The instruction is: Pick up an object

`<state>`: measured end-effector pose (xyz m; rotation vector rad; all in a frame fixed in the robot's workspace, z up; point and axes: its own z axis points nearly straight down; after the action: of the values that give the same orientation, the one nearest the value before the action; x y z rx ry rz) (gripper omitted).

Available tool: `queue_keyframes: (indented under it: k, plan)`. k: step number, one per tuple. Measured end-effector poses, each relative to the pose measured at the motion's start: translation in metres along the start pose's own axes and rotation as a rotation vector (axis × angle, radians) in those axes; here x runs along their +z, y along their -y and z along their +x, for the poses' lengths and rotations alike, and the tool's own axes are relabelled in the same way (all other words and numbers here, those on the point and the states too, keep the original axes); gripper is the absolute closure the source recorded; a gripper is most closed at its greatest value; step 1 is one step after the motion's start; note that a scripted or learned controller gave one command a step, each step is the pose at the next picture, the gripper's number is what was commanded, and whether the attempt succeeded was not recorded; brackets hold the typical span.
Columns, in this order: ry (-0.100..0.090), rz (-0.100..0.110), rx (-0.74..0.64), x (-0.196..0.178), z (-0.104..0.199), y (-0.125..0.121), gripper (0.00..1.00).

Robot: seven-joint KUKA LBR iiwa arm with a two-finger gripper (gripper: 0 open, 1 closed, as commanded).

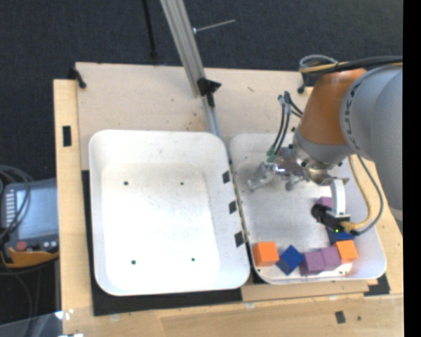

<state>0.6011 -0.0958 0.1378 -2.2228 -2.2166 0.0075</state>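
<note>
My gripper [275, 179] hangs over the upper middle of the right bin [256, 149], fingers spread open with only bare bin floor between them. Several blocks lie along the bin's near edge: an orange block [266, 253], a blue block [290, 259], two purple blocks [313, 262] [330, 257] and another orange block [346, 250]. All are well below the gripper and apart from it. A small purple piece [325, 203] peeks out by the arm's white fitting at the right.
The left bin [98, 153] sits beside the right one, with black clips on the shared wall. A slanted aluminium post [186, 44] rises behind the bins. Cables run from the wrist down to a black part [328, 218] over the right bin.
</note>
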Motion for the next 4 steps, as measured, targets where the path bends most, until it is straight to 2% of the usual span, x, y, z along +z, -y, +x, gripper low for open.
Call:
queue_keyframes:
  k: [1, 2, 3, 4]
  plan:
    - [0.001, -0.007, 0.000, 0.042, -0.001, -0.001, 0.00]
    - [-0.001, -0.010, 0.008, 0.029, -0.002, -0.002, 1.00]
    - [0.000, -0.012, 0.001, -0.035, -0.002, 0.000, 1.00]
    - [-0.001, -0.011, -0.006, -0.069, -0.003, -0.002, 1.00]
